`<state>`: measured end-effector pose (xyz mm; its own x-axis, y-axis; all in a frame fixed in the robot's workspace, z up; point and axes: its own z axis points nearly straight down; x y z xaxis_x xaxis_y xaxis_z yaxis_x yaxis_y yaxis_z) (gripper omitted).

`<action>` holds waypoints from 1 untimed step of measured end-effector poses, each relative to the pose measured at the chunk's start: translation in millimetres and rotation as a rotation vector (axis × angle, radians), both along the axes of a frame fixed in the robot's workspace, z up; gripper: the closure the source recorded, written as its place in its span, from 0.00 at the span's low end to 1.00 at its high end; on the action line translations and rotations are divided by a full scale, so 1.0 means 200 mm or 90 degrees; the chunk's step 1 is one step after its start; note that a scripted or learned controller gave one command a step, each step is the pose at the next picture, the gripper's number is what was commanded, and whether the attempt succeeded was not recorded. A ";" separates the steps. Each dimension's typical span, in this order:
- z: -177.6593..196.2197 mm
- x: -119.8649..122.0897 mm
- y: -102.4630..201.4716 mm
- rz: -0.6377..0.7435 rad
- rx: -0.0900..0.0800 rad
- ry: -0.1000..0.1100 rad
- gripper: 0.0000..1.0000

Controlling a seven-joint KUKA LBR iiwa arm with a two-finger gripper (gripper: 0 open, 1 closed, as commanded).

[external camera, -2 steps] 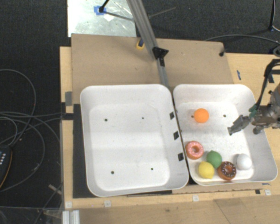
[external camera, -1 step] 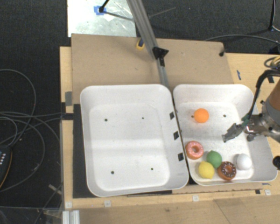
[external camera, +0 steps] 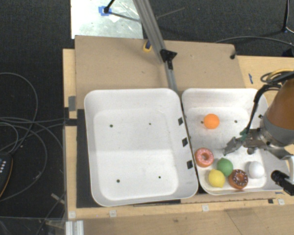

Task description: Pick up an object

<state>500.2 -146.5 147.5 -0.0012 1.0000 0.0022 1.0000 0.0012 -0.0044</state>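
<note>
Now we are at the start of a pick. Our gripper (external camera: 233, 145) hangs low over the right bin (external camera: 225, 99), and it looks spread apart, with nothing between its fingers. It is blurry, so we are not fully sure.

All the toys sit in that right bin. The orange ball (external camera: 211, 121) lies alone near the middle, well apart from the others. At the front of the bin we see a bunch packed close: a pink donut (external camera: 204, 157), a green ball (external camera: 225, 166), a yellow ball (external camera: 216, 178), a brown donut (external camera: 238, 179) and a white ball (external camera: 256, 170). The left bin (external camera: 137, 146) has no toys in it.

We think the green ball is the nearest thing to the gripper, just below its tips. But it touches or nearly touches its neighbours, so the fingers could bump them and push it away. Round balls roll fast when one finger hits first.

To do this well, we should come straight down, with one finger on each side of the toy. We should go low enough to reach its middle, then squeeze slowly. The orange ball may be the easier choice, since it has free room all around. After squeezing, we should lift slowly and check the toy comes up too.
</note>
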 end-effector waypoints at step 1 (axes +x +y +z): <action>0.07 0.01 -0.01 0.000 -0.002 -0.005 1.00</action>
